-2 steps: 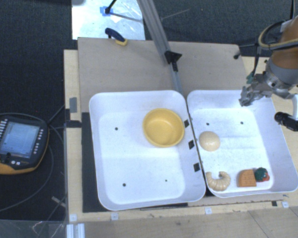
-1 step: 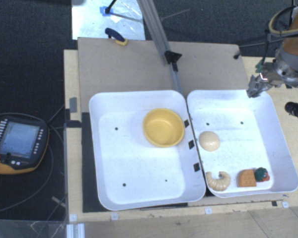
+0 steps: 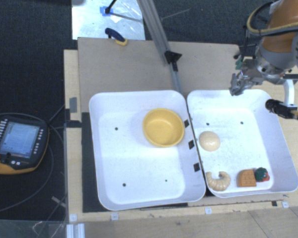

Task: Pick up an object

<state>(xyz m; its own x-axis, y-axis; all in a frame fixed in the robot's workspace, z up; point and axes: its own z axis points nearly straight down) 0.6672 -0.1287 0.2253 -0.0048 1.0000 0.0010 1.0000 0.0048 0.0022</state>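
Desk: tan board surface carrying two shallow white bins side by side.

Left bin: holds one item only, a yellow bowl, upright, set near the bin's far right corner.

Right bin: holds four small items, all in its near half. A pale round ball-like piece lies near the left wall, apart from the rest. A cream curled piece, croissant-shaped, lies near the front left corner. An orange square cracker-like piece lies at the front right, touching or just beside a small red and green piece.

Arm: grey with an orange band, reaching in from the right.

Pincer: poised over the far edge of the right bin, well apart from every item. Nothing lies between its fingers; whether they are apart or together I cannot tell.

Handling note (judgement): no grasp is begun. The round piece is the closest and stands clear of walls and neighbours, so it looks the safest target. Centre above it, descend straight, close across its widest part. The front items crowd the wall and risk a blocked finger.
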